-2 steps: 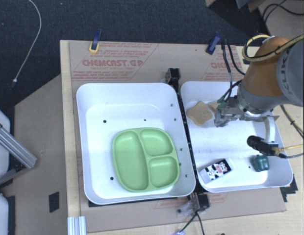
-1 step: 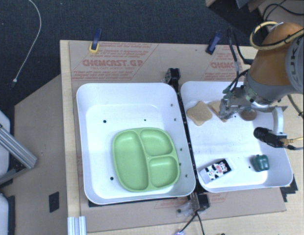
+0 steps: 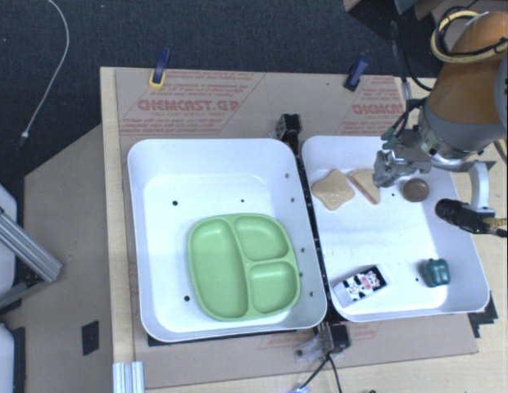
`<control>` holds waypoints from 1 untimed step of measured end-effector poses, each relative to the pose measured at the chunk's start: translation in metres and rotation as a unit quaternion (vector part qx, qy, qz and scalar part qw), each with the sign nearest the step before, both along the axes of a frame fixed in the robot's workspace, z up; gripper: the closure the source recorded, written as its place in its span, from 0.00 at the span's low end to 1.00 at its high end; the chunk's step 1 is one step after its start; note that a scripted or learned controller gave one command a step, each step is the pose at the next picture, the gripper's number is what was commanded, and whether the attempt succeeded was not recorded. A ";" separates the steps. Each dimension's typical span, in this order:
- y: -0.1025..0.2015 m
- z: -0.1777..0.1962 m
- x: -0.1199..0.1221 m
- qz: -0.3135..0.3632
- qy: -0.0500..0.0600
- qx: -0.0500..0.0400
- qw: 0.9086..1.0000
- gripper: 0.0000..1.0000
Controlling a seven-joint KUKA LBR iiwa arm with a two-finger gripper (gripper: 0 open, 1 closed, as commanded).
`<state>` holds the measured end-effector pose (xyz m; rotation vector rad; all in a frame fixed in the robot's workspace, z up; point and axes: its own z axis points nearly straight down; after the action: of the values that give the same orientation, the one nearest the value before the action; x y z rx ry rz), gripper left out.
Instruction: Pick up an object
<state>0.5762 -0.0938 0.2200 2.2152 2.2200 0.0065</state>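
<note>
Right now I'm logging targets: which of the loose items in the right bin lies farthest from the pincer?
The black-and-white patterned card near the right bin's front edge; the other items lie closer to the pincer.

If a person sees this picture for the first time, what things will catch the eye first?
The green divided plate in the left bin stands out most. Next comes the grey and orange arm at the upper right, its hand low over the right bin, beside two tan bread-like pieces.
</note>
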 end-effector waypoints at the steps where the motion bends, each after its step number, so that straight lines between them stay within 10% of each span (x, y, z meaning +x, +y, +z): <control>1: 0.000 0.015 0.001 -0.001 0.001 0.000 1.000 1.00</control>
<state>0.5771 -0.0936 0.2351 2.2180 2.2202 0.0036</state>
